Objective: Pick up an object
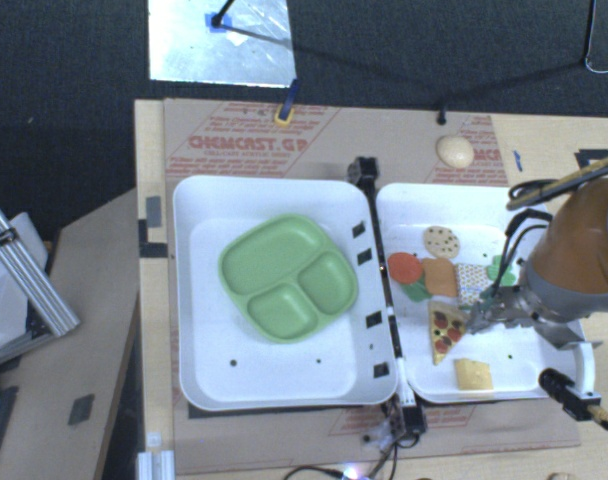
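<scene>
The right bin (414, 204) holds several toy foods: a speckled cookie (441, 240), a red tomato slice (405, 267), a green leaf (416, 291), an orange-brown bread piece (441, 278), a pizza slice (445, 332) and a yellow cracker (473, 374). My gripper (481, 316) hangs low in this bin, right at the pizza slice's right edge. The orange and grey wrist covers the bin's right part. A small green piece (497, 268) peeks out beside the arm.
The left bin (199, 196) holds a green divided plate (287, 278). A black divider (376, 268) runs between the bins. A beige egg-shaped object (455, 151) lies on the cardboard behind the right bin. Cables loop above the arm at right.
</scene>
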### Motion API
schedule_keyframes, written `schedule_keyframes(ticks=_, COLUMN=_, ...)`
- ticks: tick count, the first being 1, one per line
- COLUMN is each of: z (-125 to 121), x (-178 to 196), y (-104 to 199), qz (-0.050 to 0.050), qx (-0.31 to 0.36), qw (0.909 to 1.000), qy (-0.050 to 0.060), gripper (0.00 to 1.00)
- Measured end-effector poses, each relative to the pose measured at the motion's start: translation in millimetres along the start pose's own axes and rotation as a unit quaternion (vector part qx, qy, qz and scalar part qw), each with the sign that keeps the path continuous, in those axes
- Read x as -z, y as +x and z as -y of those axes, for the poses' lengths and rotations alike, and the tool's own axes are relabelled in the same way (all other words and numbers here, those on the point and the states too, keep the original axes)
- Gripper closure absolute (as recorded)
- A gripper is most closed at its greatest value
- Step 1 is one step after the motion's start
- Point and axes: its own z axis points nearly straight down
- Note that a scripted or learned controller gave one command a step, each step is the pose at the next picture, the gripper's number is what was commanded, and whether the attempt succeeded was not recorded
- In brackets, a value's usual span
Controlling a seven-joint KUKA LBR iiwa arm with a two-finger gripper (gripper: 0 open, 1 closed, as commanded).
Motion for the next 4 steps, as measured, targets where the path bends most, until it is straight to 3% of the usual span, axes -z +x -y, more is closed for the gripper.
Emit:
schedule_keyframes(ticks=2, z=-3.4, x=94.9, y=-9.8, qz=0.001, qx=0.001, qw=1.0, qy=0.0, gripper=1.0)
schedule_keyframes(ticks=3, z=-5.2, x=123.4, y=-10.1, qz=0.001, qx=0.001, qw=1.0, qy=0.001, gripper=1.0)
schedule_keyframes(ticks=4, z=-37.6, x=118.0, y=32.4, qz=-0.001, qx=0.004, qw=1.0, qy=0.002, gripper=1.0)
